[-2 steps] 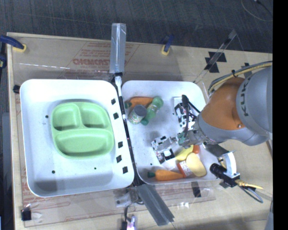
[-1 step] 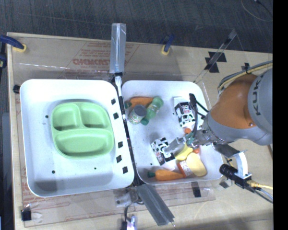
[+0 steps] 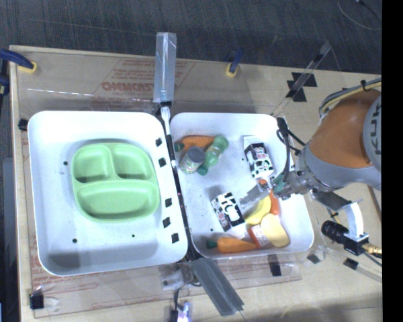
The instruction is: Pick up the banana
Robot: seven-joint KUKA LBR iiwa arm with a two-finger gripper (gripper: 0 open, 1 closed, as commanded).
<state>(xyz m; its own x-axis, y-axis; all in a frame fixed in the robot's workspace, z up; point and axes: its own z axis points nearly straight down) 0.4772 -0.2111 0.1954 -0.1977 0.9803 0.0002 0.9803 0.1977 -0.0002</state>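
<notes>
the tabletop carries two bins; the right bin holds the banana near its lower right corner. the claw hovers just above it, grip unreadable. reaching stage; next, descend and close on the banana.

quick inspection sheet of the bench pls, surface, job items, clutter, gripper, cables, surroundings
surface: wooden bench bearing two white bins side by side, the left bin and the right bin.
job's things: banana, yellow, in the right bin near its lower right corner, partly under the gripper.
clutter: green divided plate in the left bin; in the right bin a green bottle, two carrots, two black-and-white cartons.
grippers: gripper low over the banana; grasp cannot be judged.
cables: black cable looping by the wrist.
surroundings: dark carpet; blue clamps on the bench edge.
</notes>
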